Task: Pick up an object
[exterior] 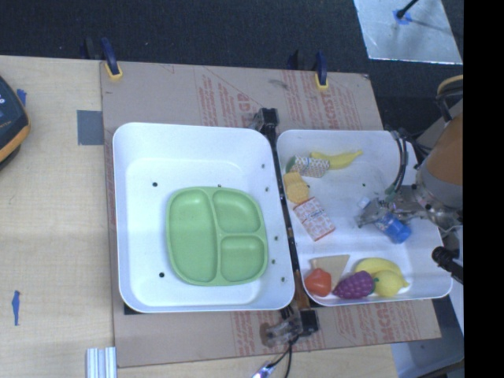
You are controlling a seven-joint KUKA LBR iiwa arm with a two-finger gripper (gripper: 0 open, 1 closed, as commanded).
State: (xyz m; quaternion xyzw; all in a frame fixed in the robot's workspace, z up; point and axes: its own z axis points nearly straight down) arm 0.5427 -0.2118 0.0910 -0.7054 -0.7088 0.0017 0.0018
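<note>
camera view: pincer (376, 213) hangs beside a blue object (396, 229); its opening can't be told.

Both white bins (126, 211) (354, 142) are seen as smooth, faintly glossy plastic, and the green divided tray (215, 235) in the left one is rendered in matt plastic. The toy foods at the lower right, a tomato (318, 282), grapes (354, 285) and a lemon (388, 278), are given a shiny plastic look. Beneath the bins, a matt brown cardboard sheet (236, 93) printed in red is laid on a pale wood-grain bench (47, 235).
</note>
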